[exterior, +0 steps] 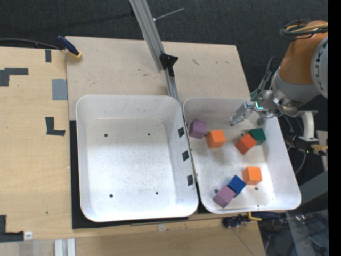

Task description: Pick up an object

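End effector (246,113), fingers spread wide and holding nothing, hovers over the right bin (277,169). Nearest target: red block (245,143), touching the green block (258,136). You should center over red, closing clear of green.

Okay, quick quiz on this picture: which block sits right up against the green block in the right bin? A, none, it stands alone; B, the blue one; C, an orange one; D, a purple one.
C: the green block touches an orange block on its lower left, in the right bin, just below the gripper.
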### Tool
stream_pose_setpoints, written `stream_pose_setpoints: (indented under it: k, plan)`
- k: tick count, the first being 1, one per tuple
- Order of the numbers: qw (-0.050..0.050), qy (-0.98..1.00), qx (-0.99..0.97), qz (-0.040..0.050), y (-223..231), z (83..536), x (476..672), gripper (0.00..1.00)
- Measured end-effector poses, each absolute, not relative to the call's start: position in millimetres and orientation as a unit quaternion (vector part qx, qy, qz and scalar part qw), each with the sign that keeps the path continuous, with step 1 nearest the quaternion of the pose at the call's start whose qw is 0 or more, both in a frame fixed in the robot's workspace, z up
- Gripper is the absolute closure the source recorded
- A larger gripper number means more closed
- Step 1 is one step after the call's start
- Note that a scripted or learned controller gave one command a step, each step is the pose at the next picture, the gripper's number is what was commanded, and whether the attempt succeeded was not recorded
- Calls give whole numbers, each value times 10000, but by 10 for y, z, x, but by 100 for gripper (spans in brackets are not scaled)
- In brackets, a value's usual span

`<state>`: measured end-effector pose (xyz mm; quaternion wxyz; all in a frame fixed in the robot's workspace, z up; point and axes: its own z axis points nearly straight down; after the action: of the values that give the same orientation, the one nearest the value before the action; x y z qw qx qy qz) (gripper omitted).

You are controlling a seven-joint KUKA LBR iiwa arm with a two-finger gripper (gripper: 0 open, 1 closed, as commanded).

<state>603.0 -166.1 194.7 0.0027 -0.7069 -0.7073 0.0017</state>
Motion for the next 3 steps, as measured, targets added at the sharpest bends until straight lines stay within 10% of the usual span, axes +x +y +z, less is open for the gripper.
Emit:
stream_pose_setpoints:
  k: [3]
  plan:
    - [-86, -7076, -7065, -49, -1670, 1153, 6107, 0]
